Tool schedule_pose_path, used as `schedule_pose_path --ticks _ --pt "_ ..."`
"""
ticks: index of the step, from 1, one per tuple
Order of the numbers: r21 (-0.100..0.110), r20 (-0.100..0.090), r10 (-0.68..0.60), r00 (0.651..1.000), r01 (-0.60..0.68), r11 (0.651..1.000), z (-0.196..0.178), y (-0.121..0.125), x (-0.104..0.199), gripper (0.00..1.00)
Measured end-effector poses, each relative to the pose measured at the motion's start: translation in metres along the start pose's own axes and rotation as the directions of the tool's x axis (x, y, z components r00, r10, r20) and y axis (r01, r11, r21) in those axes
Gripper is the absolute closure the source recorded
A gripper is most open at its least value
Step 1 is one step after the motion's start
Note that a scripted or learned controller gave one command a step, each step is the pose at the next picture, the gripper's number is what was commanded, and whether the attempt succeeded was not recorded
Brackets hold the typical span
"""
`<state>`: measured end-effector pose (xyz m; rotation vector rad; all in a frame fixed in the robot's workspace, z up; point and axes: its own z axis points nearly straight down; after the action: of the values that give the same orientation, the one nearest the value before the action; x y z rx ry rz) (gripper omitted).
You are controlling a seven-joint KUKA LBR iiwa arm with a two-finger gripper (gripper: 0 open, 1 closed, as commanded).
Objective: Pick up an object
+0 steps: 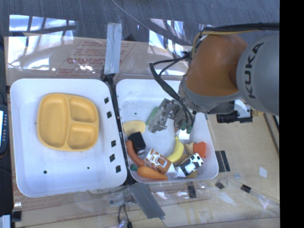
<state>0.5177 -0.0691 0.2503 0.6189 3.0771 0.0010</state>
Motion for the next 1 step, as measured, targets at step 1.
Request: schedule_pose_path --ticks 1 --pt "0.0 -0.006 -0.316 0.949 0.316 0.949 0.0864 -0.0417 0.0275 1.0"
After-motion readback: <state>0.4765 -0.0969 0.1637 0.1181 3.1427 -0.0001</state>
